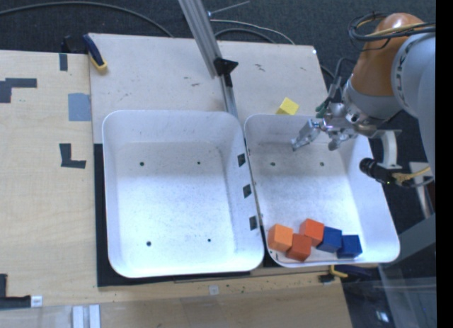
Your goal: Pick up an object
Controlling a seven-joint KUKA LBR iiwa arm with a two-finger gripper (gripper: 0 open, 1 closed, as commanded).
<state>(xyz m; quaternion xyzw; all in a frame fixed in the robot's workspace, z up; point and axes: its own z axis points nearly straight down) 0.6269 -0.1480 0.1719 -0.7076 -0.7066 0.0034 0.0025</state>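
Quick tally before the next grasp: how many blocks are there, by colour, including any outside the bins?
Orange blocks: 3
Blue blocks: 2
Yellow block, on the bench behind the right bin: 1
Total: 6

Both bins [177, 178] are white, speckled with fine dark dots; three orange blocks [297, 238] and two blue blocks [340, 241] sit in the right bin; a yellow block [288, 106] lies on the pale tan desk [156, 71]; the arm [396, 57] is grey with an orange band.
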